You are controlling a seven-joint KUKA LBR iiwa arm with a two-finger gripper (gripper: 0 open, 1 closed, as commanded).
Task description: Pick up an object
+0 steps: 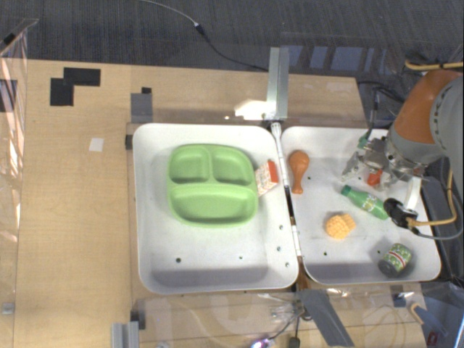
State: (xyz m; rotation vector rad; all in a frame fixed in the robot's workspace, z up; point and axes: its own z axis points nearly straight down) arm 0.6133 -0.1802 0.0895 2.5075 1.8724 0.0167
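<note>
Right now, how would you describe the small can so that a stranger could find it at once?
Look at the right white bin, the one the arm reaches into. Go to its near right corner: the small can lies there, beyond the yellow corn piece. It is the only dark green cylinder with a printed label; the green bottle is longer, slimmer and brighter.

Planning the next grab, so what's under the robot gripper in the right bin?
Under the gripper, a small red object shows on the shallow white right bin. The rest of it is covered.
</note>
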